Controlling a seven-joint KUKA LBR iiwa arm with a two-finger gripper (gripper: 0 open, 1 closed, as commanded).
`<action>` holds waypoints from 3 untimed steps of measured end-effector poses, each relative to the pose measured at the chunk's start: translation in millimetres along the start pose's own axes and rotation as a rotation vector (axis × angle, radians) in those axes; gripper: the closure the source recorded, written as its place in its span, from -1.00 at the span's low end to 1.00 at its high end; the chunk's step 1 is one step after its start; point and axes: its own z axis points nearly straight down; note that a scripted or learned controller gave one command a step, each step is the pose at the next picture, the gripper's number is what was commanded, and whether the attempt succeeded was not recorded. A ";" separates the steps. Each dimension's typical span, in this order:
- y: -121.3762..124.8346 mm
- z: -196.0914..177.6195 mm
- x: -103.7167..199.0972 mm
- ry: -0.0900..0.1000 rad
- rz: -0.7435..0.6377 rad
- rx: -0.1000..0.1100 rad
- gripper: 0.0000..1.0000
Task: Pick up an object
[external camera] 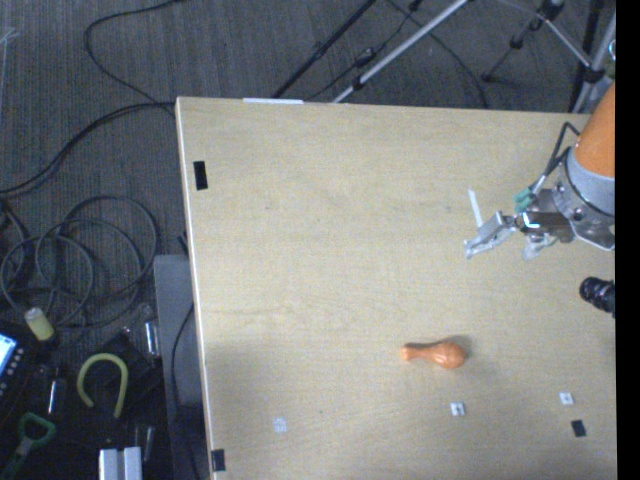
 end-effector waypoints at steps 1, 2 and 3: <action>67.7 48.8 -10.6 -0.003 -0.031 0.000 -1.00; 114.5 182.8 -34.4 -0.004 -0.045 0.000 -1.00; 137.1 182.0 14.8 -0.003 -0.282 -0.003 -1.00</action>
